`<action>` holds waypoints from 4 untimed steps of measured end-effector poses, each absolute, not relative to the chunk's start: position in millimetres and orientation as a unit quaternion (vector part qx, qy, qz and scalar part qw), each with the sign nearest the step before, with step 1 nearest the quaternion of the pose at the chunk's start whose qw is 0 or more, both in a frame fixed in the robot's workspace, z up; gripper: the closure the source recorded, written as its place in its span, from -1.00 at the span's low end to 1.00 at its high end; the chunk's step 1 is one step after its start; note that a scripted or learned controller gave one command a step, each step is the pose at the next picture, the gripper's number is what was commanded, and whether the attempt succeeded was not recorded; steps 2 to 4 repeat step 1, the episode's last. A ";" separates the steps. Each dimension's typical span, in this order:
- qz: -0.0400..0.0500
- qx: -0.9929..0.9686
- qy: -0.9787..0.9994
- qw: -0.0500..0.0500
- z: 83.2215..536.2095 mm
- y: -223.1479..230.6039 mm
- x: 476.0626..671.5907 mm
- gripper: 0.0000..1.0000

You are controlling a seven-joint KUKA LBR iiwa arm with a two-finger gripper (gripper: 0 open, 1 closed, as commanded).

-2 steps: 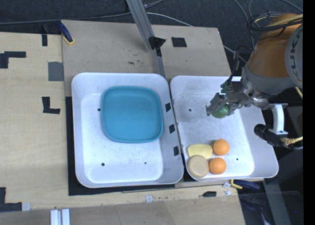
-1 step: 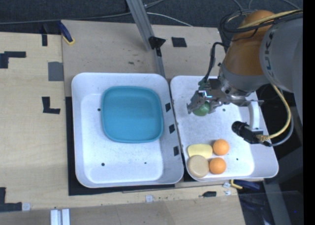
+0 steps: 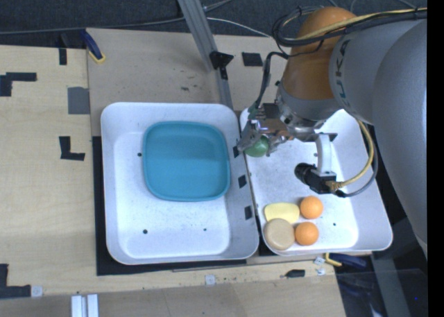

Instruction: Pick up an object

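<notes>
One green object (image 3: 258, 146) is sitting between the fingers of the gripper (image 3: 260, 139) at the right bin's (image 3: 347, 239) far-left corner, so I'm reading it as gripped. I'm wanting a straight vertical lift, keeping clear of the bin wall.

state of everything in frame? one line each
gripper: low over the right bin's far left corner, a green object at its tip; grasp unclear
green object: at the gripper tip, partly hidden
blue plate: flat in the left bin
two orange balls: resting at the right bin's near edge
yellow piece: lying beside the balls
tan round piece: lying against the yellow piece
</notes>
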State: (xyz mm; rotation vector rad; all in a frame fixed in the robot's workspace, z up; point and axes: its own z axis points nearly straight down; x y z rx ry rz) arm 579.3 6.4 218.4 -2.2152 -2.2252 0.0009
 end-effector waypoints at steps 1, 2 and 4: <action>0.000 -0.705 -0.709 0.000 229.5 59.6 596.5 1.00; 0.000 -0.705 -0.709 0.000 229.5 59.6 596.5 1.00; 0.000 -0.705 -0.709 0.000 229.5 59.6 596.5 1.00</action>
